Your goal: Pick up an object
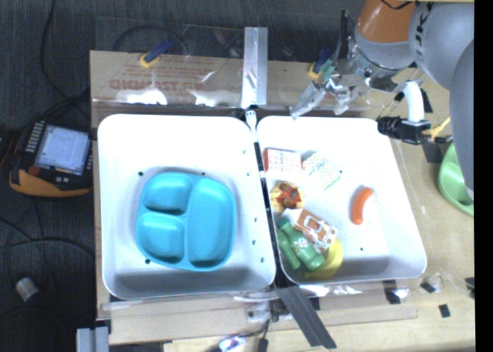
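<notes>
My gripper hangs over the far rim of the right bin, fingers spread open with nothing between them. Below it in that bin lie a red-and-white packet, a small white patterned packet, an orange sausage-shaped toy, a round orange-and-yellow item, and a heap of a green item, an orange-white box and a yellow piece at the near left corner. All of them lie apart from the gripper.
The left bin holds a blue three-compartment tray. A metal post stands behind the divide between bins. A handheld device lies on the floor at left. A green object sits off the bench at right.
</notes>
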Motion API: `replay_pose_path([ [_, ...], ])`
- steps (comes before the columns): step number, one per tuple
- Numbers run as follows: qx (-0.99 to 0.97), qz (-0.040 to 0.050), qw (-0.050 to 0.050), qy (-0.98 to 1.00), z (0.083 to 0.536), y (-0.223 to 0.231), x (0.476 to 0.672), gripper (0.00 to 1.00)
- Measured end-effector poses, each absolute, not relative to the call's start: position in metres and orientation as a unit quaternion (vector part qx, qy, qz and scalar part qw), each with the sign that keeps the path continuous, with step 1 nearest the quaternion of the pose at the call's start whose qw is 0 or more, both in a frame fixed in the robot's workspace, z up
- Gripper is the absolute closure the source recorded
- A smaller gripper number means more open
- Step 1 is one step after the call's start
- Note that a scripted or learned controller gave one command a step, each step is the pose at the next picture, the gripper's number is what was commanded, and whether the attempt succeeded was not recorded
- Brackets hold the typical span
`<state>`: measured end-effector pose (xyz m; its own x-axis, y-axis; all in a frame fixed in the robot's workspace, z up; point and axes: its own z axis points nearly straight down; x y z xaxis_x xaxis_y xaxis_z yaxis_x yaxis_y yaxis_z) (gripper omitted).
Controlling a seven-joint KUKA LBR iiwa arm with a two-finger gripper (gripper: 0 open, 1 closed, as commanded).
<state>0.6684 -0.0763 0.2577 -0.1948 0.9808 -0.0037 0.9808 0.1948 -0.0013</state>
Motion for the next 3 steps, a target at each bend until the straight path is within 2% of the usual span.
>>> replay_pose_path([
  [1, 0.642, -0.0017, 0.000, 0.766, 0.144, -0.130, 0.637, 0.00],
  [2, 0.747, 0.0014, 0.003, 0.664, 0.088, -0.168, 0.667, 0.00],
  [3, 0.710, -0.0008, -0.001, 0.704, 0.123, -0.161, 0.572, 0.00],
])
